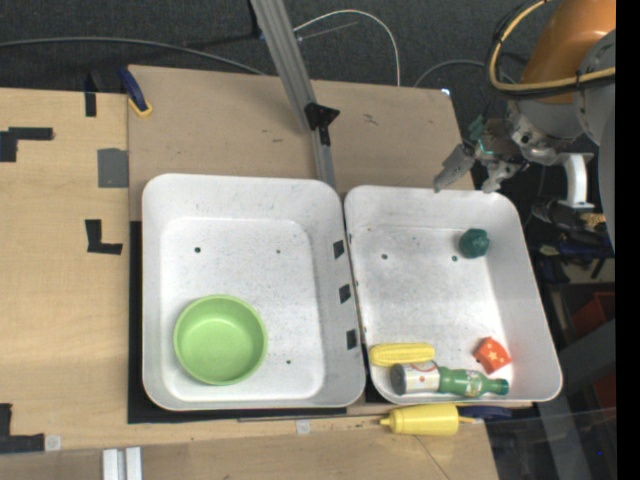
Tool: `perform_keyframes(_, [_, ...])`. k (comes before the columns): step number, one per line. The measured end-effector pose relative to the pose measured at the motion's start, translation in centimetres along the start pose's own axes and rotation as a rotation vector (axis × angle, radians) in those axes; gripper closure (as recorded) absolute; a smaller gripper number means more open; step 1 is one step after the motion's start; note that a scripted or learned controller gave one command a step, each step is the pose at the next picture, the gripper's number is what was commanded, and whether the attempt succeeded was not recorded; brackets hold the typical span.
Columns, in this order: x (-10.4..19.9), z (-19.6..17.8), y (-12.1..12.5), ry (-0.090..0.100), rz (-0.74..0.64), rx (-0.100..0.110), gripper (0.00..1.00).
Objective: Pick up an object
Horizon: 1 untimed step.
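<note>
The right bin (520, 268) holds a small dark green ball (474, 242) near its far side. Along its near edge lie a yellow corn cob (402, 353), a green bottle with a white label (450, 381) on its side, and a small red block (491, 354). In the left bin (160, 268) a light green bowl (220, 339) sits upright at the near left. My gripper (466, 181) hangs above the far rim of the right bin, up and slightly left of the green ball. It is open, with its fingers spread and nothing between them.
A yellow squeeze bottle (423, 420) lies on the bench just outside the right bin's near edge. A grey slanted pole (290, 58) rises behind the gap between the bins. Cables run across the dark floor at the back.
</note>
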<state>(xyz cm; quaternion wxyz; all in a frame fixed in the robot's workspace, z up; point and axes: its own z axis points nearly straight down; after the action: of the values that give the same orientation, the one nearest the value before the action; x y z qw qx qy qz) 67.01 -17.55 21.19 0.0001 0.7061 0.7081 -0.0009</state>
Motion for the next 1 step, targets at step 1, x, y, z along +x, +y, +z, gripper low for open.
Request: perform_keyframes(1, [-0.01, 0.00, -0.01, -0.001, 0.000, 0.001, 0.00])
